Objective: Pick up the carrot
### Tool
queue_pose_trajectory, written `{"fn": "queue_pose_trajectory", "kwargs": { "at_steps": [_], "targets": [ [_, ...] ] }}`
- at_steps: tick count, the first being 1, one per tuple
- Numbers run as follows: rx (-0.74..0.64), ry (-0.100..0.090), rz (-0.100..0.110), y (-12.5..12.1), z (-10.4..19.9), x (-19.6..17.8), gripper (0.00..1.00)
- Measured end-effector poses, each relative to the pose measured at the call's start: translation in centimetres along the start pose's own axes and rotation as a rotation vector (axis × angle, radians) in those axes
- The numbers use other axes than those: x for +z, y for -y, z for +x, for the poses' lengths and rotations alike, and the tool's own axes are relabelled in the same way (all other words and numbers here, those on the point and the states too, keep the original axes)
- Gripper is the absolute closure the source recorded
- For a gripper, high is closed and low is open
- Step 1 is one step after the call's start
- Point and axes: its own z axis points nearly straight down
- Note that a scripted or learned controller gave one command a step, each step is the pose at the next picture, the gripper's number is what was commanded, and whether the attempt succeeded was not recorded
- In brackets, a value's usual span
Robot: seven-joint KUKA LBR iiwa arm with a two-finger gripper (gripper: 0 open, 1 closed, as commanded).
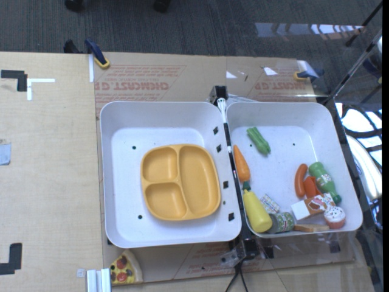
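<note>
The carrot (242, 165), orange with a green stub at its lower end, lies along the left wall of the right bin (285, 117). Just below it rests a yellow bottle-shaped toy (256, 212), nearly touching the carrot's green end.
A yellow three-compartment plate (180, 181) sits in the left bin (118, 181). In the right bin lie a green pepper (258, 140), a red sausage (300, 180), a green bottle (324, 181), a can (276, 215) and several small toy foods at the lower right. A pizza toy (123, 269) lies on the bench.
</note>
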Motion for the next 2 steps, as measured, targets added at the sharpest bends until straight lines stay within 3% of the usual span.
{"fn": "queue_pose_trajectory", "kwargs": {
  "at_steps": [1, 2],
  "targets": [
    [0.001, 0.0, 0.0, -0.03, -0.02, 0.0, 0.0],
    [-0.001, 0.002, 0.0, -0.66, -0.61, 0.38, 0.0]
  ]
}}
